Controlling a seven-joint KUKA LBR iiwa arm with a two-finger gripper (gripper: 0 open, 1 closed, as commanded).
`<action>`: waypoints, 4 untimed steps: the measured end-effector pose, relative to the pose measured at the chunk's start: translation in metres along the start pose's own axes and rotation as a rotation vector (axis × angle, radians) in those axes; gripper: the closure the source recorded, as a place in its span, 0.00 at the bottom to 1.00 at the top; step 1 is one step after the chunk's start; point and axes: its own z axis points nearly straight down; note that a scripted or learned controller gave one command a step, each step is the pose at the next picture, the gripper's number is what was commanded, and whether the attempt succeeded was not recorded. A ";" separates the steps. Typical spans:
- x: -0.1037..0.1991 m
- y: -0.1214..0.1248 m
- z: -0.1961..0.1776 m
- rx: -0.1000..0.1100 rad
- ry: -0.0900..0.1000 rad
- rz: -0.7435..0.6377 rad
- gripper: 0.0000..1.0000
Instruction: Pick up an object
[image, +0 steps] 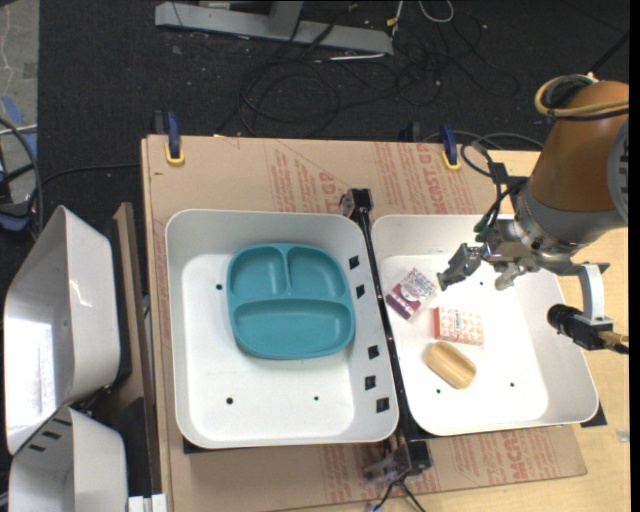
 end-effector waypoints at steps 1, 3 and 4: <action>0.000 0.002 -0.005 -0.010 -0.002 -0.002 0.00; 0.008 -0.001 0.119 -0.010 -0.002 0.000 0.00; 0.006 0.003 0.128 -0.020 -0.006 0.002 0.00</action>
